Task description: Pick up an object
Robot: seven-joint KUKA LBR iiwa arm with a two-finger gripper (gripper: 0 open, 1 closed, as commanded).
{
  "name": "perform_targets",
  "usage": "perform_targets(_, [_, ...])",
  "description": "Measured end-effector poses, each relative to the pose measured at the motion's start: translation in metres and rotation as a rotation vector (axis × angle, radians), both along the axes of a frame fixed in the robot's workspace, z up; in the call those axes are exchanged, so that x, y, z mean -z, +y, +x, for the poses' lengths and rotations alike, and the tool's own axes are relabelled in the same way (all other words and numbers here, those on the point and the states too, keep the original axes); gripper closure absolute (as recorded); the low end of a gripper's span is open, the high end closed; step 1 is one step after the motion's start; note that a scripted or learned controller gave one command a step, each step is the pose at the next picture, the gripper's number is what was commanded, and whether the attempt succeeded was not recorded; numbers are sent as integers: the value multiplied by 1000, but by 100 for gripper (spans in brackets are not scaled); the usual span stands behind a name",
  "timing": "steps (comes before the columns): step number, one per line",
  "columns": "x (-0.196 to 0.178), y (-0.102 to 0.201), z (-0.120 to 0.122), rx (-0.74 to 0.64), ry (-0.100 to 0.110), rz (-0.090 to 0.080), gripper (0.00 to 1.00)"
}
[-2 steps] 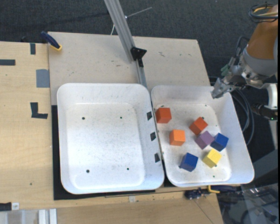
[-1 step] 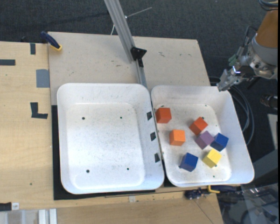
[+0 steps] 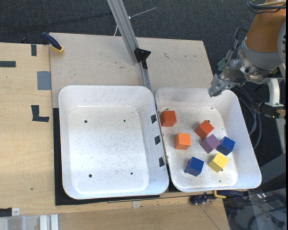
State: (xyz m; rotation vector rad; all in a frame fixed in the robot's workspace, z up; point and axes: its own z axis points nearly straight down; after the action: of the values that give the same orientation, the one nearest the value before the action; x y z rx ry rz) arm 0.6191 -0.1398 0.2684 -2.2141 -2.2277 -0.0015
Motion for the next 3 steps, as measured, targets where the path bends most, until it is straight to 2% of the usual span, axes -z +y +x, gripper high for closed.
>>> perform_targets(3, [29,134,-41,1,4,0,100])
